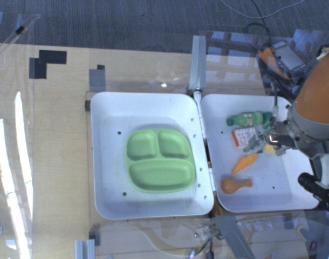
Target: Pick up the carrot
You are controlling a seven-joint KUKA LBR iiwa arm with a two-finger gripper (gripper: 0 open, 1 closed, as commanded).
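The claw (264, 142) hangs low inside the right bin (283, 196), toward its upper middle, and its metal parts are small and blurred, so I cannot tell how far it is parted or whether anything sits in it. The carrot (245, 163) lies on the bin floor just below and a little to the left of the claw, tilted, its upper end close to the claw; whether they touch is not clear.

Right beside the claw on its left is a small red and white packet (242, 137) with printing on it, too small to read. Just above that lies a green bottle (249, 119) on its side, its label unreadable. A small yellow piece (269, 148) sits against the claw's lower edge. Further below and left of the claw, near the bin's front, lies a brown drumstick-shaped toy (235, 185).

There is bare white floor below and to the right of the claw, out to the bin's front wall. Well to the left, past the divider where the two bins meet, the left bin (108, 144) holds a green divided plate (160, 161) at its centre.

The grey arm (315, 124) with its orange band is cut off at the right edge and hides the bin's right wall. The pale wooden worktop (51, 161) carries streaky glare on its far left.
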